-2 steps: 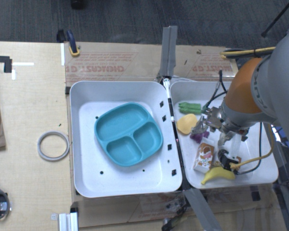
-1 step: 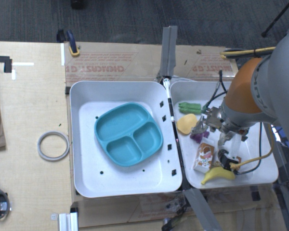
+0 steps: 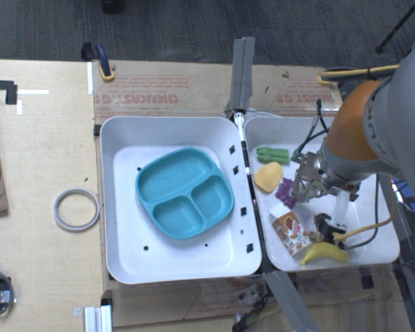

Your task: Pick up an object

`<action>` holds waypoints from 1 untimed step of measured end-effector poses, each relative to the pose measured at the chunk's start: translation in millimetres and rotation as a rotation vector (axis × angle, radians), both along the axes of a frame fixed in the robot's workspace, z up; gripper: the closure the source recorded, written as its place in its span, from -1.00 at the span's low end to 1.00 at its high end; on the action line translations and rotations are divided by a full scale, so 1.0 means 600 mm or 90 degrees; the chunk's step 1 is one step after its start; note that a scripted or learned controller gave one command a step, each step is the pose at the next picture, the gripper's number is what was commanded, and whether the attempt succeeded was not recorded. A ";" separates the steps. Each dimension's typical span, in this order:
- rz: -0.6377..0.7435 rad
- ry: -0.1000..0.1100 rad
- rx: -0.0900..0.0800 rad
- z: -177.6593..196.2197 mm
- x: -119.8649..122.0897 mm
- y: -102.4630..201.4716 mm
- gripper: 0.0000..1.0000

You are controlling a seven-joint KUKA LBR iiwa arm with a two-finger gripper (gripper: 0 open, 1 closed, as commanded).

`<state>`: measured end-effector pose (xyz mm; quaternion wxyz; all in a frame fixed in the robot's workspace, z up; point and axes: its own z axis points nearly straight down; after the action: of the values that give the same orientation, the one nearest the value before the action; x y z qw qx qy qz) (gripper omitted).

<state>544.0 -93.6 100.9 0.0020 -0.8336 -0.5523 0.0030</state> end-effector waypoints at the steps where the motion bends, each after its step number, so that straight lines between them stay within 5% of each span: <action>1: -0.008 -0.002 0.000 0.015 -0.042 -0.018 1.00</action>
<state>519.1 -104.6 110.1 0.0015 -0.8369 -0.5473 0.0018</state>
